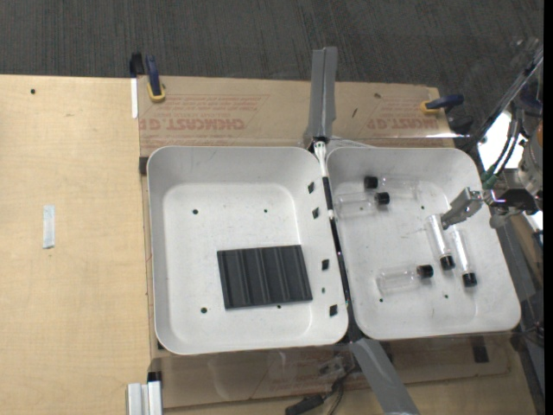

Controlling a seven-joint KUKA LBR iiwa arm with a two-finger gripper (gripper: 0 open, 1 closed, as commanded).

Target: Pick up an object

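White plastic, two shallow bins side by side on a tan wooden bench (69,318), listed from left to right.

Item 1: strip of pale tape (48,227) on the bare bench, well left of the bins.

Item 2: blue-and-yellow clamp (151,80) at the far left corner of a cardboard sheet (225,115) that lies under the bins' far edge and bears red lettering.

Item 3: left bin (164,232). Contents: one black ribbed panel (263,276), lying flat near the front, slightly right of centre.

Item 4: grey metal post (323,93) at the far end of the seam between the bins.

Item 5: right bin (484,309). Contents: clear vials with black caps, all lying on their sides. Two far vials (367,193) sit close together near the left wall. One front vial (404,277) lies alone toward the near edge. Two more, a right-hand pair (449,247), lie side by side with caps pointing toward the front.

Item 6: second clamp (441,105) at the cardboard's far right corner.

Item 7: my claw (460,209), reaching in from the right over the right bin, just above the far end of the right-hand pair. Nothing is visible between my fingers, and I cannot tell how wide they stand from this slant.
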